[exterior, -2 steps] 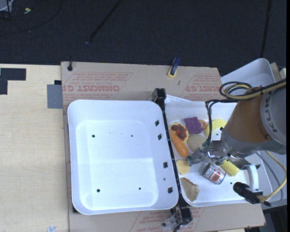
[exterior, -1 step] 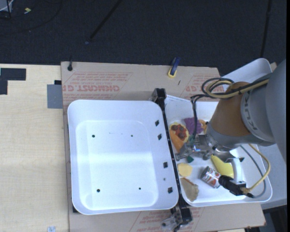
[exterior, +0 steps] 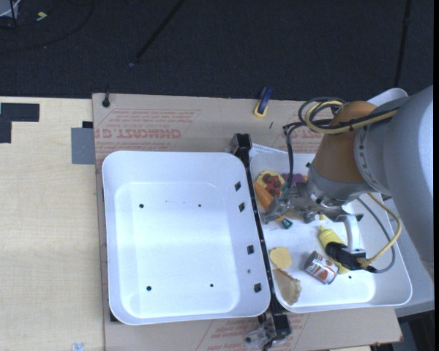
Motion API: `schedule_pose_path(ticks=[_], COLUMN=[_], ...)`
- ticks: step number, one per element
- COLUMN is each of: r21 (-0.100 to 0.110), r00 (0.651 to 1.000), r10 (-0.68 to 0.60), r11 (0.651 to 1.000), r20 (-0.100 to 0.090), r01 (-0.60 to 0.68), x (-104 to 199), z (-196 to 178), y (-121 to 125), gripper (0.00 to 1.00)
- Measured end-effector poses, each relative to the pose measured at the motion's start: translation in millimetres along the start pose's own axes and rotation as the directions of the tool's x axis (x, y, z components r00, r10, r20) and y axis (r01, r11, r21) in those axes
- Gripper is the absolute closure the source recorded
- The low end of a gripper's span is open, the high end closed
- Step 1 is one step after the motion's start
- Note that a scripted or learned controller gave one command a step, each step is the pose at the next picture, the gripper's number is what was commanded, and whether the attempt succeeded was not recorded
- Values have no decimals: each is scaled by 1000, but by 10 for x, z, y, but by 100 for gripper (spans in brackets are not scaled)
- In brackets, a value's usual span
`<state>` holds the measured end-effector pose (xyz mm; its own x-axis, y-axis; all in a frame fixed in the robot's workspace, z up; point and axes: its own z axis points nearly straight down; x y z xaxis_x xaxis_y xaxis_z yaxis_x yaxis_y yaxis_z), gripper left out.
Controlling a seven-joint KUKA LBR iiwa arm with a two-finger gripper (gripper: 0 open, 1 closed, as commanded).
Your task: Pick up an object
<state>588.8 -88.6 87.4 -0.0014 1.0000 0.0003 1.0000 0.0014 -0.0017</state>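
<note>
My gripper [exterior: 284,208] is low in the right bin [exterior: 395,287], near its left wall, with the grey arm and orange wrist band reaching in from the right. Just beyond it, touching or nearly so, lies an orange-yellow item [exterior: 263,186] with a dark red piece [exterior: 275,183] beside it. A small green piece [exterior: 286,224] sits right under the gripper. Nearer the front lie a yellow round piece [exterior: 279,257], a tan lump [exterior: 290,288] and a red-and-white can [exterior: 321,269]. Nothing shows between the fingers.
The left white bin [exterior: 124,196] stands beside the right one, with a black divider [exterior: 252,218] running between them. A blue-and-yellow clamp [exterior: 263,102] sits on the board behind the bins.
</note>
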Motion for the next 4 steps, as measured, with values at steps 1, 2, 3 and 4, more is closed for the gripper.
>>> schedule_pose_path(ticks=[1,2,3,4], r21=[6,15,-2,3], r00=[1000,1000,1000,1000], r10=[0,0,0,7], r11=[1000,1000,1000,1000], r20=[-1,-2,0,3], r01=[0,0,0,-7], x=[-7,2,-3,-772], z=[-94,14,-312,-283], y=[-26,304,559,259], gripper=[100,100,100,100])
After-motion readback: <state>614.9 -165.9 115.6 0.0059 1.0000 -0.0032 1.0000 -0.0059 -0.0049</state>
